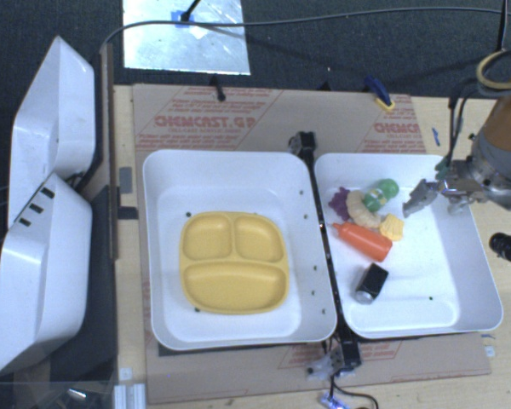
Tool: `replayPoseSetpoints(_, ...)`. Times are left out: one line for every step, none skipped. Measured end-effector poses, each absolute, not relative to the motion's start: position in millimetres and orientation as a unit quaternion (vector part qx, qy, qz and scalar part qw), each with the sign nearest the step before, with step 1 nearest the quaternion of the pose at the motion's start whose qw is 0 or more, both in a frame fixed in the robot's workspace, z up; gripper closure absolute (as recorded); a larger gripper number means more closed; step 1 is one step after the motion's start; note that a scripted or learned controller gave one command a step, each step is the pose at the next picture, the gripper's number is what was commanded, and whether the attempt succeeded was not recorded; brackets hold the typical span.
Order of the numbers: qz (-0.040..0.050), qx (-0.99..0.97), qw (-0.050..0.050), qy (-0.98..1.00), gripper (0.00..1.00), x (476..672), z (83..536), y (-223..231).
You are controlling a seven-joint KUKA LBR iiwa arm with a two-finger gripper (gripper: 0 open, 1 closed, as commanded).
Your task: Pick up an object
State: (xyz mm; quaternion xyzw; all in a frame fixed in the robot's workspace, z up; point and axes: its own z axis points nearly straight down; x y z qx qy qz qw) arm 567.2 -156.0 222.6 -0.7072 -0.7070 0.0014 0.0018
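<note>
2 bins | hand point(417, 198) over rt bin point(460, 313), open/shut unclear | arm point(502, 135) cut off rt

Printed text on the bench sheet
You can read "CHEMCAST GP" in red on the brown protective sheet point(213, 119) beyond the left bin point(157, 254); the same red print recurs at the far right, too partial to read fully.

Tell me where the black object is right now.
The black object lies in the right bin, toward its lower left, just below the orange bottle and apart from the gripper.
</note>
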Motion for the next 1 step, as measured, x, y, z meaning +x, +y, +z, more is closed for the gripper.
replayPoseSetpoints(-0.0002, -0.707, 0.000, -0.707, 0.00, 568.3, 225.2, -155.9)
